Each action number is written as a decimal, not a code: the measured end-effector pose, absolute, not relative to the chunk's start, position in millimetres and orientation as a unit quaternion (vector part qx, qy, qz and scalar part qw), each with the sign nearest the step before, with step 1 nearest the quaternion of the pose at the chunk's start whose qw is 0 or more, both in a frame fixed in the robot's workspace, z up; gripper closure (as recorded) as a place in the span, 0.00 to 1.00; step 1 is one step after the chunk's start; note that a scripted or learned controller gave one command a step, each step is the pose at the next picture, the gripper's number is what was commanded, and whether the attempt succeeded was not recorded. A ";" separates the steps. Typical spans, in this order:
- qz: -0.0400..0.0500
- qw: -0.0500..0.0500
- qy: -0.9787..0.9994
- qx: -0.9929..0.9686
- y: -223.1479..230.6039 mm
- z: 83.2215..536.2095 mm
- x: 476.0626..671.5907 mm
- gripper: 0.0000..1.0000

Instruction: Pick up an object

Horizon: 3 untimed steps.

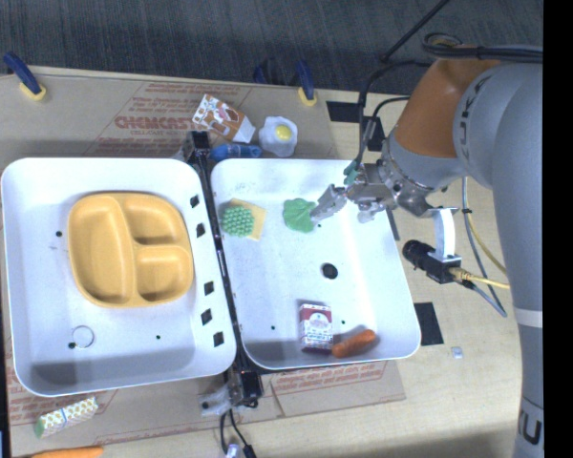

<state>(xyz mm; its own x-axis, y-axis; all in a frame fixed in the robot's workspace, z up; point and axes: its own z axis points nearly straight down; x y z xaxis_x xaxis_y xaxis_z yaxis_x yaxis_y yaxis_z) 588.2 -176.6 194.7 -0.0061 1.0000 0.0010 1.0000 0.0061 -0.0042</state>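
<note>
Two bins (19, 256), one yellow tray (129, 246)

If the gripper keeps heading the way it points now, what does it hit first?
Most likely the green leafy toy, right ahead of the gripper in the right bin; height above it is unclear.

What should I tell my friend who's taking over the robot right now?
Claw: low over the right bin, near its far right corner, beside the green leafy toy. I can't tell whether it grips anything.
Right bin: green leafy toy, green round thing on a yellow square, small red box, orange carrot.
Left bin: yellow divided tray.
Done: nothing lifted.
Left: pick up one object.
</note>
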 end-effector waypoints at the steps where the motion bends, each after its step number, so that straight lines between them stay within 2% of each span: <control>1: 0.001 0.001 -0.731 -0.682 -136.6 91.6 632.5 0.00; 2: 0.001 0.002 -0.732 -0.681 -136.4 101.9 632.8 1.00; 3: 0.001 0.002 -0.733 -0.681 -136.4 101.8 632.7 0.00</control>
<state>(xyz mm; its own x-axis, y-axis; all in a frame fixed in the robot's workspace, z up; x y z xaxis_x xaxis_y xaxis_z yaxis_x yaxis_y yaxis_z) 632.7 -136.4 101.8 -0.0732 0.9973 0.0007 0.9973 0.0732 -0.0044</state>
